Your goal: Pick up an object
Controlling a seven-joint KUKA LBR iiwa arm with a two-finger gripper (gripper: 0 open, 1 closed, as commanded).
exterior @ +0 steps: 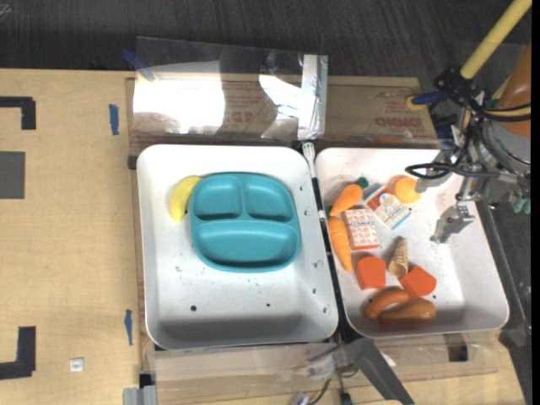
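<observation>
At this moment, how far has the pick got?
Nothing looks picked yet: the gripper hangs over bare floor in the right bin, with no item seen in it. The toy food, such as the carrot and sausage, lies in the bin. Descent, grasp and lift remain.

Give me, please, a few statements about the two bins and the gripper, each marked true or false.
1. The teal tray lies in the left bin. True.
2. The carrot lies in the left bin. False: it is in the right bin, near the divider.
3. The gripper is over the right bin. True.
4. The gripper holds the orange ball. False: the ball lies in the bin, apart from it.
5. The sausage lies at the right bin's near edge. True.
6. The yellow item sits right of the tray. False: it peeks out at the tray's left.
</observation>
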